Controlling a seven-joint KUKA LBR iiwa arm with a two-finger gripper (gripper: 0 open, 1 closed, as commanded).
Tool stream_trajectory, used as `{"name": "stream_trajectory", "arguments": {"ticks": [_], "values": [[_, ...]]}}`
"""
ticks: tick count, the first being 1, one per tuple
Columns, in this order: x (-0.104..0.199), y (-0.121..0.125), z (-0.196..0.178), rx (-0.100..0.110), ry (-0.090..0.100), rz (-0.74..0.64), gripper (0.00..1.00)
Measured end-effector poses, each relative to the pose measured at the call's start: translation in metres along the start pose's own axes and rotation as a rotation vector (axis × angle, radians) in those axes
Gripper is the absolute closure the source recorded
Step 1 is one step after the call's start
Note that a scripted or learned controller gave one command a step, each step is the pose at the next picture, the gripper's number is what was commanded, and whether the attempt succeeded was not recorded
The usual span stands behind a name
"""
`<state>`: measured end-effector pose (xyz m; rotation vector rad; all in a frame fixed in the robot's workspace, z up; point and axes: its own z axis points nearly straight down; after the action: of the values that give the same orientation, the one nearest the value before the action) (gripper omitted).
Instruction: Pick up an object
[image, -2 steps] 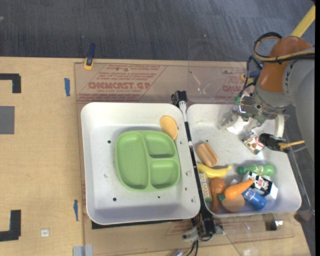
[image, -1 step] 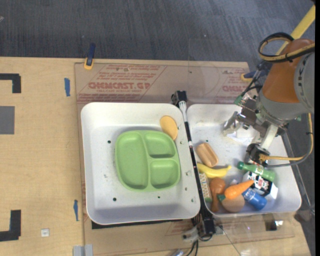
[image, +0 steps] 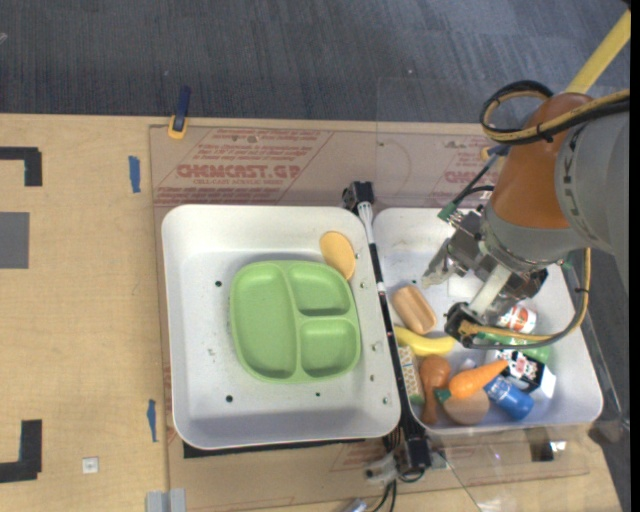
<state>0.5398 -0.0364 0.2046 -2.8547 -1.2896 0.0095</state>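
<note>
Claw — grip state unclear — hangs over the right bin, hot dog, banana and carrot crowded nearby.

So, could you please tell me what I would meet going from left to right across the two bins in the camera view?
green divided plate → tan bread roll → orange carrot → blue toy

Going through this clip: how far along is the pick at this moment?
Done: the arm is positioned over the right bin. In hand: the gripper hangs above that bin's far end, beside the tan roll; nothing is visibly held. Left: the grasp and lift itself. The roll, banana and carrot lie in the bin, and the green plate sits in the left bin.
</note>
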Motion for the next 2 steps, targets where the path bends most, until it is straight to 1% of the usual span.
{"name": "stream_trajectory", "arguments": {"ticks": [2], "values": [[0.0019,0.0001,-0.0185,0.002,-0.001,-0.005,1.00]]}}
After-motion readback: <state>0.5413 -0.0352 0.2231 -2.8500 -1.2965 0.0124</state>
